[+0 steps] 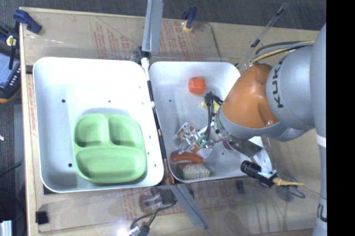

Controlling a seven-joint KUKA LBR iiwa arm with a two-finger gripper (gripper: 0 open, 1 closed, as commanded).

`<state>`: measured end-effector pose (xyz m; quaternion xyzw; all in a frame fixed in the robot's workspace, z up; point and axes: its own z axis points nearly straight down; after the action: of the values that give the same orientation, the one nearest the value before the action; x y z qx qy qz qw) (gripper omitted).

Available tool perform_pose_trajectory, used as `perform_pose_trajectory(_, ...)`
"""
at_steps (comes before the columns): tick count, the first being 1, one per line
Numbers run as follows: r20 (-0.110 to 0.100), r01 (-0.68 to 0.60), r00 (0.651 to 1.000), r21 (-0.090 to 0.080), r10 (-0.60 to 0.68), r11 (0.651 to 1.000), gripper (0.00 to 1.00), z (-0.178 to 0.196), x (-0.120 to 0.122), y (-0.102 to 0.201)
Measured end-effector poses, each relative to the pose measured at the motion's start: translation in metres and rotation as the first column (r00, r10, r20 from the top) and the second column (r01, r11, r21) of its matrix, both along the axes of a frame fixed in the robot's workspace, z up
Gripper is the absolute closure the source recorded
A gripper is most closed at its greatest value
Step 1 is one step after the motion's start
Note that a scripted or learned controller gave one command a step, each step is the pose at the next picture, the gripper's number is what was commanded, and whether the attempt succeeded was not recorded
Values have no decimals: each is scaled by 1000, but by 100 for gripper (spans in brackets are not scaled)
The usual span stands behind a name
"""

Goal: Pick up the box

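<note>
Claw (206, 137): lowered into the right bin (166, 76), over its middle towards the near edge; finger state cannot be told, and no object is seen between them. Arm (288, 93): grey with orange band, entering from the right. Table (83, 29): pale wood, printed red markings, two white bins side by side, dark carpet beyond. Left bin (50, 79): green sectioned tray (110, 147) near its front. Box (187, 134): small, patterned, tilted, just beside the claw. Also in the right bin: orange piece (197, 85) towards the far edge; reddish item (186, 157) and speckled item (194, 171) at the near edge
</note>
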<state>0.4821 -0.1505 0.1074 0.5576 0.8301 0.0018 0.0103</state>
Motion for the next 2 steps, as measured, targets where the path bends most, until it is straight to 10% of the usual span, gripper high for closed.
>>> perform_pose_trajectory(1, 10, -4, 1000, -5, 4, 1000, 100, 14, 4, -2)
perform_pose_trajectory(2, -18, 160, 987, 9, -160, 987, 100, 162, -4, 26)
